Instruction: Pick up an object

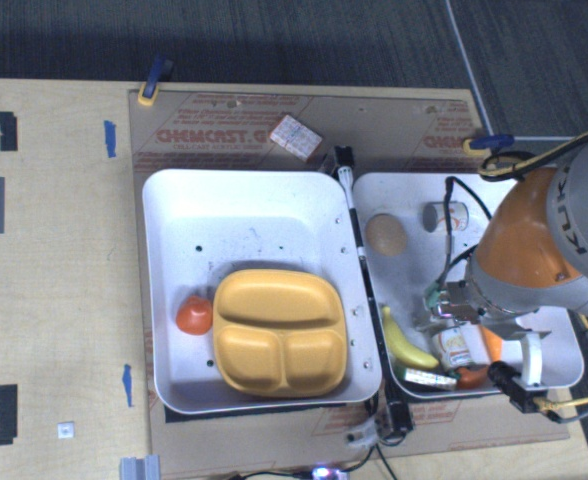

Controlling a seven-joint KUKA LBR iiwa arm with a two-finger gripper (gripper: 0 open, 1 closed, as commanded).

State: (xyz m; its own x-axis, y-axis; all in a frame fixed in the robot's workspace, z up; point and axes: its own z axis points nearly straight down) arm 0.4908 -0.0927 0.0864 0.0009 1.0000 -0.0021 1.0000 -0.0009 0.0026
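My gripper [450,310] reaches down into the right bin [404,200], under the arm's orange band. Just below it lies a small white bottle with a label [456,347]; whether the gripper touches it I cannot tell. A yellow banana [406,342] lies to the bottle's left, and an orange carrot-like piece [491,345] to its right. A black marker [421,378] and a red item [471,375] rest along the bin's front wall. Further back sit a tan round object [385,234] and a small grey can [444,216].
The left bin [174,208] holds a large yellow compartment tray [278,330] turned over, with a red-orange tomato [194,315] at its left. A small patterned packet [294,136] lies on the cardboard behind the bins. Cables run along the right bin's front right corner.
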